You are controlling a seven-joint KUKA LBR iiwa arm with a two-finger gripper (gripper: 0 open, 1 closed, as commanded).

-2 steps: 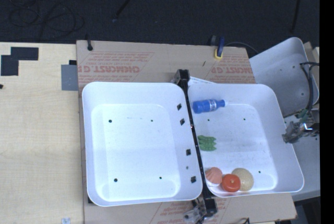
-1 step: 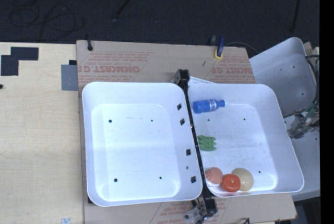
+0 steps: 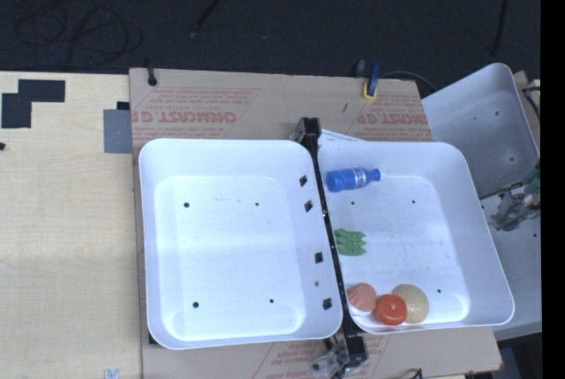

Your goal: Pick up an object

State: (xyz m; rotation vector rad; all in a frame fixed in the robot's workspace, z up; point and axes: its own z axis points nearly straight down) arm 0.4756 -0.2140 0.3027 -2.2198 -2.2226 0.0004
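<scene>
The right white bin (image 3: pixel 468 192) holds the objects. A blue bottle with a white label (image 3: pixel 351 179) lies on its side near the bin's far left corner. A small green ridged item (image 3: pixel 350 242) rests against the left wall, midway down. In the near left corner three round pieces touch each other: a pinkish one (image 3: pixel 361 296), a red one (image 3: pixel 390 309) and a pale yellow one (image 3: pixel 412 301).
The left white bin (image 3: pixel 150 192) sits beside it, joined by a black strip with clips (image 3: pixel 320 227). Both stand on brown cardboard (image 3: pixel 229 108). A grey metal plate (image 3: pixel 481 117) rises at the right, with a blue and yellow clamp (image 3: pixel 372 81) at the back.
</scene>
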